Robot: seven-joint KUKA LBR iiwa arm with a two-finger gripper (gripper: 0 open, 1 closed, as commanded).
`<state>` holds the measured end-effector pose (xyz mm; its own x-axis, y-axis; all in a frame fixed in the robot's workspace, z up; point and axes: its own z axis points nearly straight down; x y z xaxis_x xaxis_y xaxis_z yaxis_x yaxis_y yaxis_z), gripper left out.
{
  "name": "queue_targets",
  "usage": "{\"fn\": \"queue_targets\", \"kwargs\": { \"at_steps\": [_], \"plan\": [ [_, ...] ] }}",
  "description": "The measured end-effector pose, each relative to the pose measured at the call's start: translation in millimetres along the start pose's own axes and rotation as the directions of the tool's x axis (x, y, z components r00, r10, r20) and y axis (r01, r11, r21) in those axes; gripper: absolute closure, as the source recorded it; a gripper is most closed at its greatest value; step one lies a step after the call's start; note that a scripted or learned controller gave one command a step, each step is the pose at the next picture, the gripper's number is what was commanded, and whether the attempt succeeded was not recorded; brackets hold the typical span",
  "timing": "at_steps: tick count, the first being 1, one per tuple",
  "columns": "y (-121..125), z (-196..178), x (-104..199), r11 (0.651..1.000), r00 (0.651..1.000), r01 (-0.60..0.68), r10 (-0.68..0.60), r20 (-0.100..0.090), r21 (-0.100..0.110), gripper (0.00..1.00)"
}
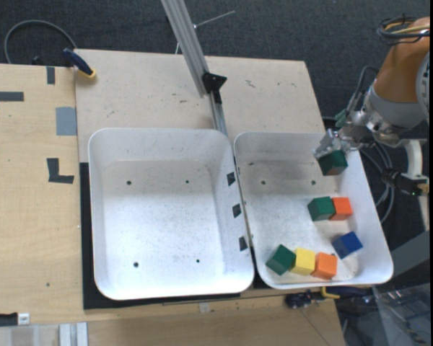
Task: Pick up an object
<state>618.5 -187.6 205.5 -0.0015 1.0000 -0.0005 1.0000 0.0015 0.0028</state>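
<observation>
Camera view, one arm (400, 71) entering from the right, grey with the orange band above the wrist. Gripper (330, 152) sits over the upper right part of the right bin (274, 150), near its far rim. A dark green block (333, 162) shows at the tip of the fingers, clamped between them and raised clear of the other blocks; its lower faces are visible below the metal. Fingers are closed on this block.

Remaining contents of the right bin:
- green cube (320, 208) touching an orange cube (341, 207) on its right, mid-bin toward the right wall.
- blue cube (346, 244) just below that pair, apart from them, turned at an angle.
- row of three along the near rim: green cube (281, 259), yellow cube (304, 260), orange cube (325, 265), each touching its neighbour.

Left bin (101, 193): white floor with dark speckling and four small dark dots.

Table (130, 85): light wooden boards. A grey metal rail (184, 31) runs at a slant from the top edge down to the gap between the two bins. A black cable loop (32, 31) with a blue and yellow clip (79, 62) lies at the upper left. Grey tape patches mark the left board.
</observation>
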Motion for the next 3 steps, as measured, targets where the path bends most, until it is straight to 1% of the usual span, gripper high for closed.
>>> {"fn": "queue_targets", "kwargs": {
  "at_steps": [1, 2, 3],
  "plan": [
    [0.8, -33.0, 0.5, 1.000, 1.000, 0.000, 0.000, 0.000, 0.001, 1.00],
    [6.4, -23.9, 61.6, 1.000, 1.000, 0.005, -0.005, -0.002, 0.005, 1.00],
    [24.8, -25.6, 114.5, 1.000, 1.000, 0.006, -0.006, -0.002, 0.004, 1.00]
  ]
}}
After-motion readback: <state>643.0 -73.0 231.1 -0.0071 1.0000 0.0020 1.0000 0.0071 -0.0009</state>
